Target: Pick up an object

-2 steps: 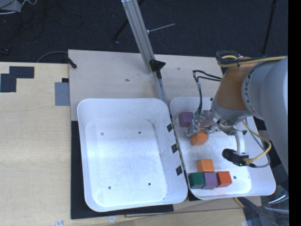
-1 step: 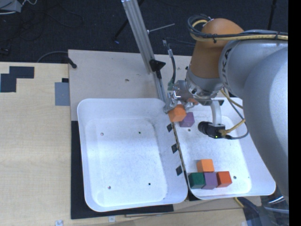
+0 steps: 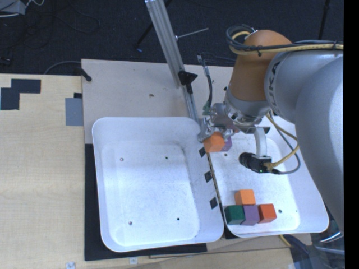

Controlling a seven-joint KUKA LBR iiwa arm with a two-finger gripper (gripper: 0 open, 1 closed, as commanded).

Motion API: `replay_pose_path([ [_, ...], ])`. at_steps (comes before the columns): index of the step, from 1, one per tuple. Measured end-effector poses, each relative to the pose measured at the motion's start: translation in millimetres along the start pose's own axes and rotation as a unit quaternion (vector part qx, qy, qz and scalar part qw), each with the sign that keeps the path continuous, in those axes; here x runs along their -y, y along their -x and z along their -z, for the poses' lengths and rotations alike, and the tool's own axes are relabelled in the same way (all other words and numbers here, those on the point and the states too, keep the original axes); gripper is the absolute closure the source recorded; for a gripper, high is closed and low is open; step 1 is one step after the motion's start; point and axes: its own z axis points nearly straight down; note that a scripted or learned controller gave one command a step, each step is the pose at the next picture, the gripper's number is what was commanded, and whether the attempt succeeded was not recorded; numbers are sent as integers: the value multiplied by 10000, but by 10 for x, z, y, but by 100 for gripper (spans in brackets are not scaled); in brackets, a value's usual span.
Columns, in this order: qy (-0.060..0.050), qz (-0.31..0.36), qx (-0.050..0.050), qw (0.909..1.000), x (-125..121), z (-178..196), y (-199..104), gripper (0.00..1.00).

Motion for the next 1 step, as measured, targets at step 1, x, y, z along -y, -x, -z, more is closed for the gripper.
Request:
replay_pose_path([
  [1, 3, 34, -18, 10000, 242, 180, -687, 100],
])
